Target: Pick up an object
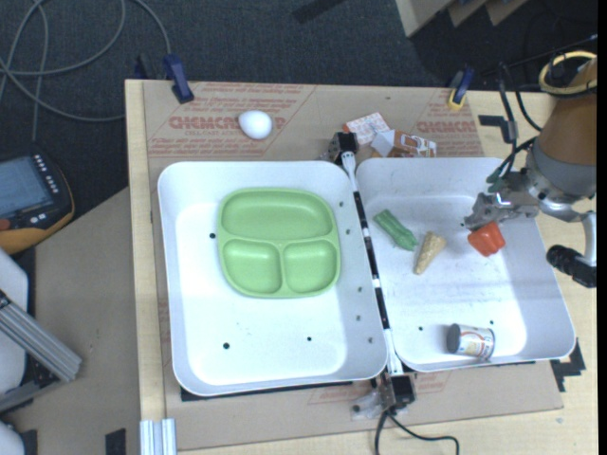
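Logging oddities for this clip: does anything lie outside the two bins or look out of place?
Yes. A white egg-like ball sits on the cardboard behind the left bin, and crumpled wrappers lie behind the right bin, outside both.

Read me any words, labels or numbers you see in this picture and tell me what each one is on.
Red block lettering printed twice along the cardboard sheet behind the bins: too blurred and washed out to read with confidence.
Small can lying in the right bin: its label is too small to read.
Crumpled wrappers behind the bins: print too small to read.
Handheld screen at far left: unreadable.
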You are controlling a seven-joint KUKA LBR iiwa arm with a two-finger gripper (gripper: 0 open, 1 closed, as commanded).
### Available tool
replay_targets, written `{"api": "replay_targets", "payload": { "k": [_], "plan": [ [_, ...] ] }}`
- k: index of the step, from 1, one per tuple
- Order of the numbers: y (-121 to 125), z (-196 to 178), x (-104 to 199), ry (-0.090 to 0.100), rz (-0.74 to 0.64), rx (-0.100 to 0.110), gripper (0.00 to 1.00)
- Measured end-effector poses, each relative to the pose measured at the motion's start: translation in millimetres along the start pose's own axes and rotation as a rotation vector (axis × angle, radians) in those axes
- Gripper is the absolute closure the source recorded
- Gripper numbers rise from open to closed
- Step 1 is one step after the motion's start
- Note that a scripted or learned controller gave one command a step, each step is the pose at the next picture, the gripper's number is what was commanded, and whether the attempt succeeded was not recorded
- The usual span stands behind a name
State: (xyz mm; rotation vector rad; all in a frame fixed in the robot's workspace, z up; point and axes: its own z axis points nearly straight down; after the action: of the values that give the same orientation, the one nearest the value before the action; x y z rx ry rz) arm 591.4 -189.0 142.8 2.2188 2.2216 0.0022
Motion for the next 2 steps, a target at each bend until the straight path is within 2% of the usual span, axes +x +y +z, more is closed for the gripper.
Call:
{"api": "replay_targets", "payload": {
  "k": [1, 2],
  "plan": [
    [20.9, -20.2, 73.1, -0.001, 0.000, 0.000, 1.00],
    [20.8, -20.1, 72.9, -0.001, 0.000, 0.000, 0.00]
  ]
}}
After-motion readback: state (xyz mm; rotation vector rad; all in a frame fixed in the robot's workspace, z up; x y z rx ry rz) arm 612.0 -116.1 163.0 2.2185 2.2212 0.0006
